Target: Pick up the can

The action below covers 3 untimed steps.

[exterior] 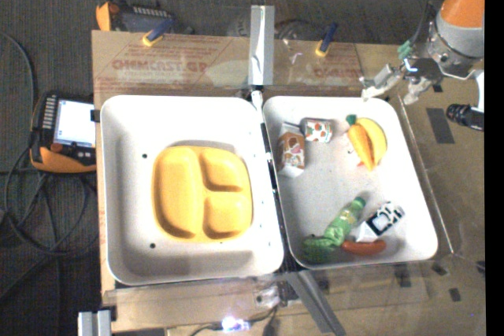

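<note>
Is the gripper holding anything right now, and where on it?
Nothing is held. The gripper sits open above the right bin's far corner, apart from the can.

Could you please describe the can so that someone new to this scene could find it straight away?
Look in the right-hand white bin, at its far left corner. The can lies there, just right of a brown carton and left of the bananas. It is the short, red-and-white cylinder.
</note>
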### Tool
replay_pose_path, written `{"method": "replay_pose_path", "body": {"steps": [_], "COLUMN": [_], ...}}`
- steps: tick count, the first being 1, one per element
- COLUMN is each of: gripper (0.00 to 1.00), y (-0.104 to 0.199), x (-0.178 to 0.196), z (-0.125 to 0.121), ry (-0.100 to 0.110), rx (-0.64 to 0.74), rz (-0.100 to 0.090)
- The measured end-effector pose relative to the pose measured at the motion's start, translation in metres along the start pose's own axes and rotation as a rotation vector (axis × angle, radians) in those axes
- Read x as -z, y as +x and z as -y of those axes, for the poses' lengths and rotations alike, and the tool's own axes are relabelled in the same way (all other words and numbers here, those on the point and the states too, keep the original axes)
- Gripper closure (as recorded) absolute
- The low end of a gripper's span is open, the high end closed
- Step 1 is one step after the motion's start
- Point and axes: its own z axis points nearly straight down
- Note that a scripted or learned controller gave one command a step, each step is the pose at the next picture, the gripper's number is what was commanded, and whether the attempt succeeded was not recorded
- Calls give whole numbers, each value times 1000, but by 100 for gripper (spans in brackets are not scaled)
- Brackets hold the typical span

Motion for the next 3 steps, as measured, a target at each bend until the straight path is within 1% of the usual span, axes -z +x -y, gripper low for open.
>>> {"method": "replay_pose_path", "body": {"steps": [1, 2, 3], "gripper": [0, 0, 100], "y": [39, 89, 89], "x": [-137, -156, -149], "z": [-5, -5, -4], "ry": [-8, -7, -4], "rx": [67, -254, -253], "rz": [4, 8, 12]}}
